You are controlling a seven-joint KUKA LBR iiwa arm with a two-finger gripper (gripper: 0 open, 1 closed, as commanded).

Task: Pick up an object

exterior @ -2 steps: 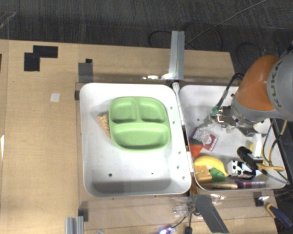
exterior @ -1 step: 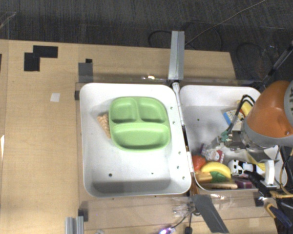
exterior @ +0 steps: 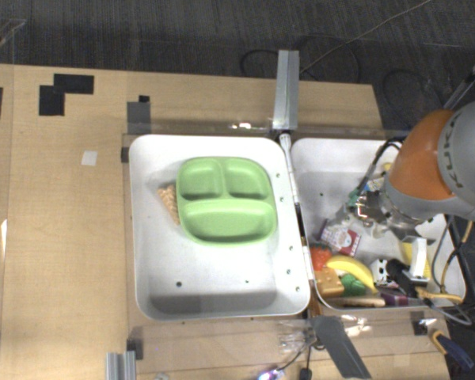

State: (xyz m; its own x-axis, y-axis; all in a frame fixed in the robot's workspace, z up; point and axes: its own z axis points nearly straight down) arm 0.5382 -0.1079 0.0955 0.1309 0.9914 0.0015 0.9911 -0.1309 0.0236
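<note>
Red-and-white packet (exterior: 338,237) lies flat in the right bin (exterior: 324,169), under the end effector (exterior: 364,212); its grip unclear.

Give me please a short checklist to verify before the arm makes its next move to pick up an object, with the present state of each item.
1. Tool is above the right bin, where the objects lie: ok.
2. An object is seen between the fingers: cannot tell; the wrist covers them.
3. Objects are within reach: ok; the banana and the red-and-white packet lie near the tool.
4. Objects are separated enough for a clean grasp: not ok; they crowd together at the near end of the bin.
5. Left bin is free for a drop: not ok; the green divided plate fills its middle.
</note>
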